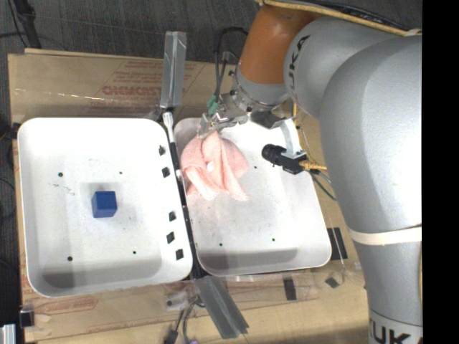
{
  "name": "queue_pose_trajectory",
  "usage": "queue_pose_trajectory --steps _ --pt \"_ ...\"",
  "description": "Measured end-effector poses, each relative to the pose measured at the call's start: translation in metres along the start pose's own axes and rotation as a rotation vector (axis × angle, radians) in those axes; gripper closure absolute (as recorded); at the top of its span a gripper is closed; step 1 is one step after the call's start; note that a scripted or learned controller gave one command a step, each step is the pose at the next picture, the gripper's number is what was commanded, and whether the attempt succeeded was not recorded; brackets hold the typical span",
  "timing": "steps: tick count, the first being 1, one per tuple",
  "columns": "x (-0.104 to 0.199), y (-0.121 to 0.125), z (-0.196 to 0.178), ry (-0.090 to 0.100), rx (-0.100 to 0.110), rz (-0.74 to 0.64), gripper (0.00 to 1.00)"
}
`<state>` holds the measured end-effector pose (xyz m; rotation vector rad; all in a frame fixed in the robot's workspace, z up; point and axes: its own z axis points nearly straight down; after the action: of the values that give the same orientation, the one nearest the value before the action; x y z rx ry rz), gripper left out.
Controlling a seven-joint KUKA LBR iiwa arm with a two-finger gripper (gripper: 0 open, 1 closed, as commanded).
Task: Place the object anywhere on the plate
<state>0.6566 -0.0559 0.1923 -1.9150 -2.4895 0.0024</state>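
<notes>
Grey arm (358, 120) foremost; pink cloth (214, 166) directly beneath jaws (219, 122).

A flat brown cardboard sheet with faded red print (107, 84) covers the bench under two shallow white plastic bins (43, 264), a grey metal bar (172, 70) rises between them at the far side, and dark grey carpet-like floor (86, 13) lies beyond.

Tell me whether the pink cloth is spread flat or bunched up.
Bunched up. The pink cloth hangs in gathered folds from below the gripper, draping onto the right bin near its upper left corner instead of lying flat.
</notes>
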Motion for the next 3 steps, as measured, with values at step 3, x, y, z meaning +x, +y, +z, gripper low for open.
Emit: queue_pose_trajectory --steps 3 --pt "0.110 0.018 -0.034 0.001 0.002 -0.816 1.00"
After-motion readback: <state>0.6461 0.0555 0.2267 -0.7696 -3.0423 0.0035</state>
